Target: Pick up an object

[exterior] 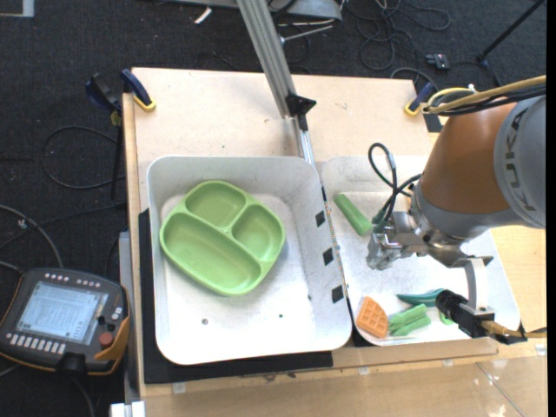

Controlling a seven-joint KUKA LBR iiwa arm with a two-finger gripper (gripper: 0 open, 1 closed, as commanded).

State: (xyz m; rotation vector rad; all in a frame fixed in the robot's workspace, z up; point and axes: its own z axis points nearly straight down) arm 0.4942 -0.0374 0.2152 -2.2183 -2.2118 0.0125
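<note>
From my station I see the arm [486,168] reaching in from the right over the right bin [347,174], its gripper [379,255] low above the bin floor; I cannot tell from here how the gripper is set. A green stick-shaped piece [352,213] lies just up-left of the gripper. Along the near edge of that bin sit an orange waffle-patterned piece [373,317], a green block [408,321] beside it, and a teal curved piece [424,297] just above. The left bin [174,320] holds a green divided plate [222,235]. Both bins rest on the worktop [208,111].
</note>
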